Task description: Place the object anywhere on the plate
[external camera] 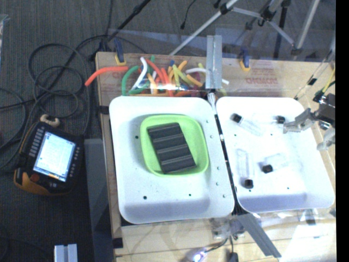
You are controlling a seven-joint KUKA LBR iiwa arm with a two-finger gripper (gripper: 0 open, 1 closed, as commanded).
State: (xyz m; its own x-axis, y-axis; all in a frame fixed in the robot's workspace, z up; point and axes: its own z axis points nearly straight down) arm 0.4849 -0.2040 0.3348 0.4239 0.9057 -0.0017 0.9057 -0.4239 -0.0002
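So the dark grey ribbed rectangular block (172, 147) was already sitting on the lime-green square plastic plate (200, 162), lying flat and turned a bit off-square. It took up most of the plate's middle. That put it well away from the grey two-finger pincer (299, 124), off toward the view's left, in the other bin.

The plate sat in the left shallow white bin (163, 206), which touched the right shallow white bin (289, 198) along the middle seam.

The pincer hung over the right bin's far right side, coming in from the edge of the view. Honestly I couldn't tell if it was spread or pressed together, it was too small and blurry. I saw nothing gripped in it.

Closest to it was a small clear vial with a black cap (279, 119), just to its left. Another clear vial (245, 123) lay further left. Nearer the camera from the pincer were two more: one short vial (270, 165) and one long vial (244, 168) by the seam.

Way past both bins, at the bench's back edge, there was a tangle of coloured cables (163, 75). An orange-and-black handheld pendant with a lit screen (49, 157) lay on the floor at far left.
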